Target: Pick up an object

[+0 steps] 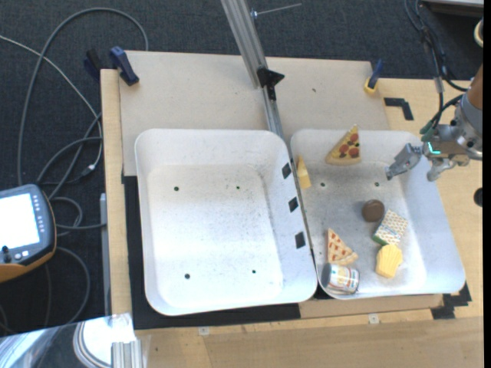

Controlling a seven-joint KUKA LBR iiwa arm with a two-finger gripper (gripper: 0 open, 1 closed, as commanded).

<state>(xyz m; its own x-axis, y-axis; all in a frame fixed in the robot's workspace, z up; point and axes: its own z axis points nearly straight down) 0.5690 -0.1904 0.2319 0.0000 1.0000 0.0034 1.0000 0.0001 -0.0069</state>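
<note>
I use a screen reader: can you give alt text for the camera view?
The gripper, open, hovers over the right bin, which holds two pizza slices, a brown ball, a yellow corn cob and a can.

Two white bins [211, 148]; two pizza slices [345, 147]; one brown ball [373, 210]; one can [341, 279]; one corn cob [389, 261]; one checkered packet [392, 226].

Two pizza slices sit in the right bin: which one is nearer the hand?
The far pizza slice, beside the bin's back rim, lies nearer the hand. The near pizza slice sits by the can.
</note>
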